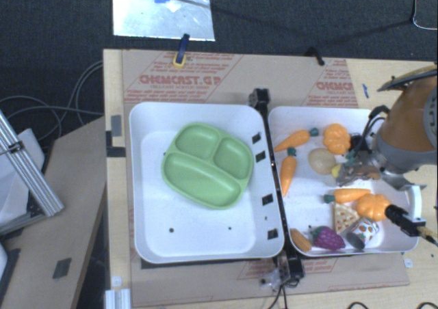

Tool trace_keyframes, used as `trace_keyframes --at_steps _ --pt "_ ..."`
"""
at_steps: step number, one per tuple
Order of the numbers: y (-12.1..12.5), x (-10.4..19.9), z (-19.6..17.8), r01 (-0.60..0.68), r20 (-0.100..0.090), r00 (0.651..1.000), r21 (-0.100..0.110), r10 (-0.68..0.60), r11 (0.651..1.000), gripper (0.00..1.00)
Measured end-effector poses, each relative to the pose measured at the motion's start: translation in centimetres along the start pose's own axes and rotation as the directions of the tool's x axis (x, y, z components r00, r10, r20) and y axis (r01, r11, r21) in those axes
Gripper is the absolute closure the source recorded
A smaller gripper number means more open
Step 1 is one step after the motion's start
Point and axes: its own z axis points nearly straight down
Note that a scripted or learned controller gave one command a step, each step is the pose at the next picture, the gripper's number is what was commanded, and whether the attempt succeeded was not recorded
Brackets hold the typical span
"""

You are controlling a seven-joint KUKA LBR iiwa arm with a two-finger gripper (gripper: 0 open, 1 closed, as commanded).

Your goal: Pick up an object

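The tool (pixel 354 172) hangs low in the right bin (pixel 301 119), its state impossible to tell. At its nine o'clock lies a beige ball (pixel 319 160) (probably light, rigid, slippery): pinch across its middle.

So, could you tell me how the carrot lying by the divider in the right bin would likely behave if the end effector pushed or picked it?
The carrot tapers to a point and looks round in section, so a sideways push would probably roll or swing it. Its smooth, glossy surface suggests hard, light plastic, likely stiff and somewhat slippery. It lies close to the right bin wall, which may crowd a grasp.
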Motion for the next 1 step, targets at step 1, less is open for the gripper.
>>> trace_keyframes --at_steps 1 --pt "-0.06 -0.23 -6.40 0.002 0.001 1.000 -0.003 -0.002 1.000 1.00"
